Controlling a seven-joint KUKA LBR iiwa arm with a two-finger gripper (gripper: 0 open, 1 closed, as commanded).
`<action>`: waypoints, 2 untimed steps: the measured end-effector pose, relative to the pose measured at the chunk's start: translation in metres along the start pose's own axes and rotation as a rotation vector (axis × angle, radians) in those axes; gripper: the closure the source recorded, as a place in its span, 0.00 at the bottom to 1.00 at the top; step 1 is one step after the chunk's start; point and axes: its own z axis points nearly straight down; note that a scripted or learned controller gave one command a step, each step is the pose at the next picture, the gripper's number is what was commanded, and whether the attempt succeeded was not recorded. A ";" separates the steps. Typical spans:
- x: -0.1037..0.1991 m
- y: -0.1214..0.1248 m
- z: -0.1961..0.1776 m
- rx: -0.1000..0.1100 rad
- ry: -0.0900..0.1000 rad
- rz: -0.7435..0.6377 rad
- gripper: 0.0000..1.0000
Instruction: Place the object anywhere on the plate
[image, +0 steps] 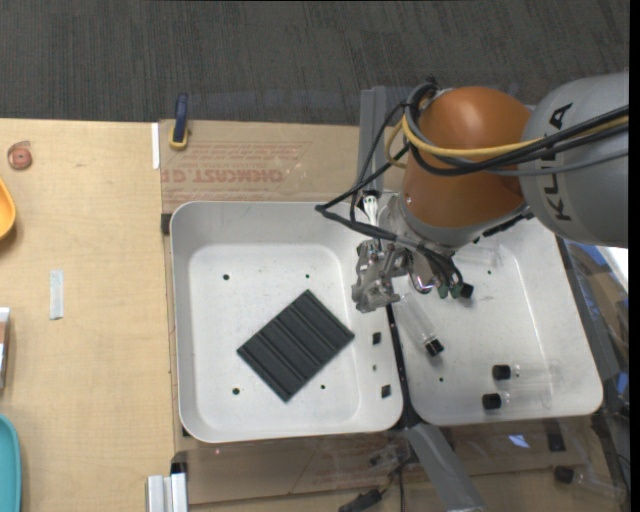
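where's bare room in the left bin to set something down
The left white bin has bare floor along its far wall, down its left side, and at the near right corner. Its middle is taken by the dark ribbed rectangular plate. It is crowded at the right rim, where the gripper hangs.

You're looking at a grey arm (585, 150) with black KUKA lettering along its side and a rounded, glossy orange band (465, 155) above the wrist. Black and yellow cables loop over that band and trail off along the link. Below it, your end effector (375, 285) is a small cluster of bare metal parts with thin wires.
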 end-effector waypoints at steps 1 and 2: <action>0.045 -0.048 -0.043 0.000 -0.002 -0.161 1.00; 0.043 0.004 0.007 -0.001 0.000 -0.703 1.00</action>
